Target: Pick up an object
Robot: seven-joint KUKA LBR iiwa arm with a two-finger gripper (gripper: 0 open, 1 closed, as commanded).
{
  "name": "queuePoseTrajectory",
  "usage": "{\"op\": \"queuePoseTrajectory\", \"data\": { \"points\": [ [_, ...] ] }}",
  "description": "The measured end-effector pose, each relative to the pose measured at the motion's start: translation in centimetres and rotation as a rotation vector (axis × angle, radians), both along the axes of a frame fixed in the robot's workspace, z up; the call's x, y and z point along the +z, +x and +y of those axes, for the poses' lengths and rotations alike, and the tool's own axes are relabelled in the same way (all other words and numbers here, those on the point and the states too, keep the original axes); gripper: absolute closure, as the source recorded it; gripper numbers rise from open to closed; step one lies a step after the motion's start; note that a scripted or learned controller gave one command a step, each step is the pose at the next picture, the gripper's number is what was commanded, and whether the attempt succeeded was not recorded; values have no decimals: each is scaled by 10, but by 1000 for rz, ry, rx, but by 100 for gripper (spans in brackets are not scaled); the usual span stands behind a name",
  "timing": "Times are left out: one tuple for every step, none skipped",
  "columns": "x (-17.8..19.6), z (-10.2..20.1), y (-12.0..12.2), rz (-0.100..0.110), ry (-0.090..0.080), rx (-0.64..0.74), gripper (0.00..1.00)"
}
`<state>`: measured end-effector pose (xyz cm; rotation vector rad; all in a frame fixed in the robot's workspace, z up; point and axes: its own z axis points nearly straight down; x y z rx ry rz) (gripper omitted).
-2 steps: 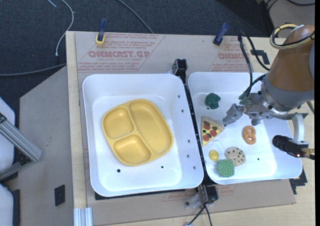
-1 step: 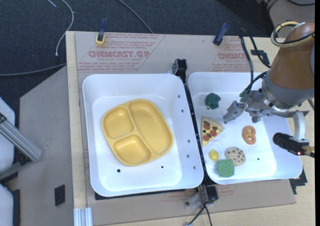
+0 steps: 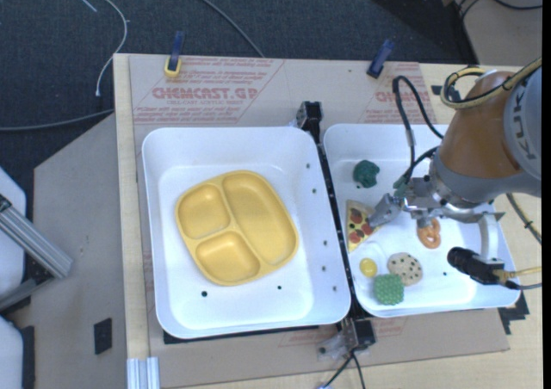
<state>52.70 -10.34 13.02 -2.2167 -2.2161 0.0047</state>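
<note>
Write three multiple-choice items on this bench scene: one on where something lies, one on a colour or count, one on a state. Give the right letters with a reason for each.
1. Where does the yellow divided plate lie?
A. In the left bin
B. In the right bin
C. On the floor

2. What colour is the knobbly ball at the near edge of the right bin?
A. Red
B. Green
C. Blue

3. What is the state of the pizza slice?
A. Stacked on the yellow plate
B. Hanging in the air above the bins
C. Lying flat on the bin floor

Answers:
1. A, the plate sits in the middle of the left bin.
2. B, it is light green, beside the speckled cookie.
3. C, it rests on the floor of the right bin near the wall between the bins, to the left of the gripper.
</note>
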Motion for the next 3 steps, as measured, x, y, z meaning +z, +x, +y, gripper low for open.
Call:
{"op": "queuePoseTrajectory", "data": {
  "points": [
    [-41, -1, 3, -15, -4, -1, 0],
    [-29, 1, 6, -21, 0, 0, 100],
    [16, 8, 7, -11, -3, 2, 100]
  ]
}}
